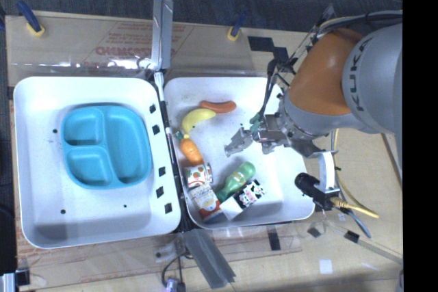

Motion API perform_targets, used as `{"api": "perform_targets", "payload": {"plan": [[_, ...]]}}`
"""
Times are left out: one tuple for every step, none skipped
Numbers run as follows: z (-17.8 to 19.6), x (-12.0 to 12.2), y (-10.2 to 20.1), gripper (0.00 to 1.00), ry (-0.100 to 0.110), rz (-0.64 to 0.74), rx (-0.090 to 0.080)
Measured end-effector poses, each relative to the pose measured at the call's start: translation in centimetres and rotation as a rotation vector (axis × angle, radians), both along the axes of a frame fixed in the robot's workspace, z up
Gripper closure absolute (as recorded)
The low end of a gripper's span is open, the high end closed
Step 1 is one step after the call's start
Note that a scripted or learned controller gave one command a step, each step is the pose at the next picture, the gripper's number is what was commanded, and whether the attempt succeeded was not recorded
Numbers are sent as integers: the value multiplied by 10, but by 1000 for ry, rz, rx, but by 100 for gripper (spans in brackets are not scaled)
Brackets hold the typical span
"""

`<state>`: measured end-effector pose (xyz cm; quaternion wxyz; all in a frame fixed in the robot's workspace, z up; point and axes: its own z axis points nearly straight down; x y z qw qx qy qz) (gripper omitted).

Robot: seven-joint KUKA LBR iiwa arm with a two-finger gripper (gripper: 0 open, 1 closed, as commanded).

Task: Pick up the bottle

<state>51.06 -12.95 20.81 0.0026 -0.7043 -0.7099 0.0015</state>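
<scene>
A green bottle [237, 179] lies tilted in the front part of the right bin [299, 214], between a small carton [199, 177] and a cow-patterned carton [250, 194]. My gripper [237, 141] hangs over the middle of that bin, a little behind the bottle and apart from it. It is open, with nothing between its fingers. The grey arm with its orange band [321, 78] reaches in from the right.
Also in the right bin are an orange sausage [217, 106], a yellow banana [196, 119], a carrot [191, 150] and a red pack [206, 202] along the left wall. The left bin [27, 147] holds a blue divided tray [106, 146].
</scene>
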Motion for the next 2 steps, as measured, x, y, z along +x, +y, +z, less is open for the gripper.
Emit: {"api": "perform_targets", "payload": {"plan": [[-86,-12,-1,0,-23,-68,-12],[-103,-20,-29,0,-32,-188,-1]]}}
